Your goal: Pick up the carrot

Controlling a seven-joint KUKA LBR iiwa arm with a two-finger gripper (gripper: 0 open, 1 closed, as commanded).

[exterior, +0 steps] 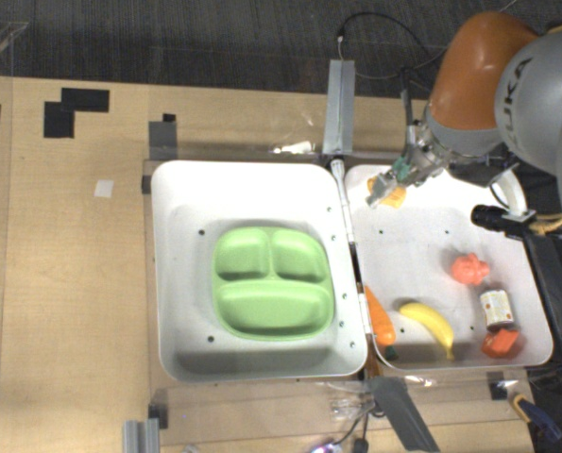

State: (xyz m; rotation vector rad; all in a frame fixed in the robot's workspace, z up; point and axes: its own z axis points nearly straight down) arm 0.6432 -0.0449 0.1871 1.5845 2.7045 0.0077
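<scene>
Two white bins sat side by side on the worktop point(63, 281), the left one holding a green divided plate point(273, 281). The carrot point(380, 319) lay against the left wall of the right bin point(422, 234), beside a banana point(428, 324). The end effector point(394, 182) hovered near that bin's far left corner, well apart from the carrot; whether it was apart or together could not be told.
</scene>
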